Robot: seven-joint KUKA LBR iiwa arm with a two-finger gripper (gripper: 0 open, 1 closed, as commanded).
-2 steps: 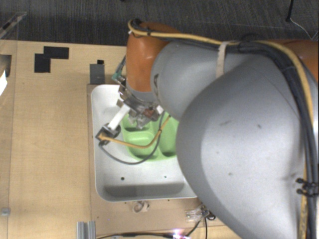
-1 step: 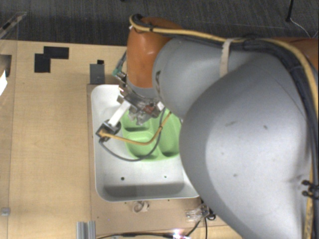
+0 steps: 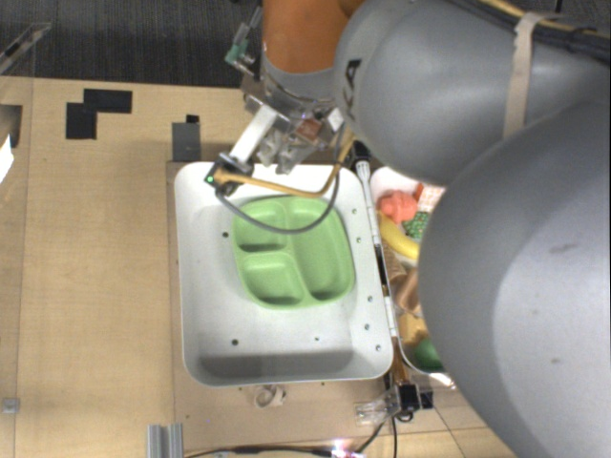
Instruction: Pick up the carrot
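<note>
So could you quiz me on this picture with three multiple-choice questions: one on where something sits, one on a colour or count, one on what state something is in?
1. Where does the green divided tray lie?
A. In the left white bin
B. On the bare bench
C. On top of the arm

2. How many compartments does that tray have?
A. One
B. Three
C. Six

3. Where is the gripper just now?
A. Resting flat on the bench at the left
B. Down inside a tray compartment
C. Over the far edge of the left bin

Answers:
1 A, the white walls of the bin surround the tray.
2 B, two ridges split it into three sections.
3 C, it hangs under the orange band at the bin's far rim, beyond the tray.
</note>
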